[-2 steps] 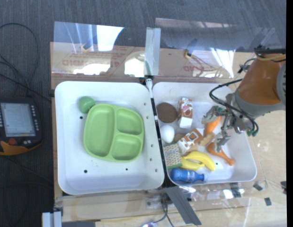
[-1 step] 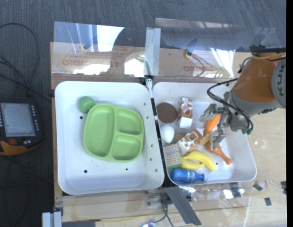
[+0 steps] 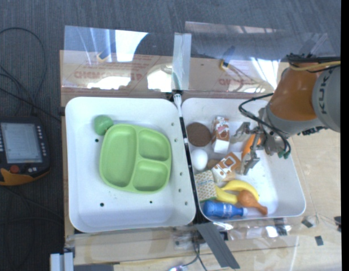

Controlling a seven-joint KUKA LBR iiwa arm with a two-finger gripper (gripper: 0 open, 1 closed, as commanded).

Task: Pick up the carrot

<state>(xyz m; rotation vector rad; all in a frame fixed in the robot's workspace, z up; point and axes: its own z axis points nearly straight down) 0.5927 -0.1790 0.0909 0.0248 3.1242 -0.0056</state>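
The carrot [image 3: 250, 144], a thin orange stick, lies slanted in the right bin [image 3: 287, 199] near its upper right part. My gripper [image 3: 246, 147] hangs right over it, reaching in from the right below the orange wrist band. Its two metal fingers [image 3: 241, 130] stand apart, one above and one below the carrot, so the carrot sits in the gap between them. The gripper is open and the fingers do not press on the carrot.
Left of the carrot the right bin holds a red-and-white carton [image 3: 221, 127], a brown disc [image 3: 198, 133], a white egg [image 3: 199, 160], a small orange box [image 3: 226, 164], a banana [image 3: 235, 187] and a blue bottle [image 3: 222, 209]. The left bin [image 3: 84, 208] holds a green divided plate [image 3: 136, 157] and a green ball [image 3: 103, 124].
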